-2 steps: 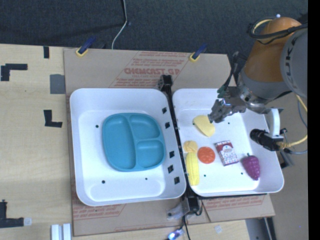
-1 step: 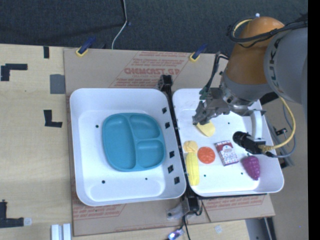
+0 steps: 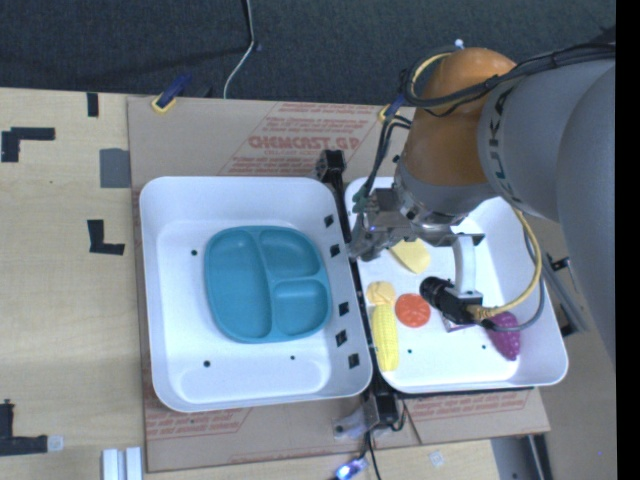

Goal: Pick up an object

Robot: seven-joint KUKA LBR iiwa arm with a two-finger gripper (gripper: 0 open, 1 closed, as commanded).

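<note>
**Arm over the right bin, toy food below**

Red print on the cardboard sheet (image 3: 290, 138) under the bins reads roughly "CHEMCAST", too blurred to confirm; the smaller lines are illegible.

The end effector (image 3: 372, 230) sits at the 9 o'clock edge of the right bin (image 3: 540, 368), close against the divide between the bins; whether it is apart or together I cannot tell.

Inside that bin, a pale yellow piece (image 3: 411, 258) lies at 3 o'clock from the end effector. A corn cob (image 3: 385, 338) hugs the 9 o'clock wall, a red tomato (image 3: 413, 311) just beside it, a purple piece (image 3: 507, 336) toward 4 o'clock.

The left bin (image 3: 165, 208) holds a teal divided plate (image 3: 268, 283) with open margin around it. The desk (image 3: 60, 288) is light wood with black tape marks (image 3: 100, 238); dark carpet (image 3: 120, 18) lies at 12 o'clock.
</note>
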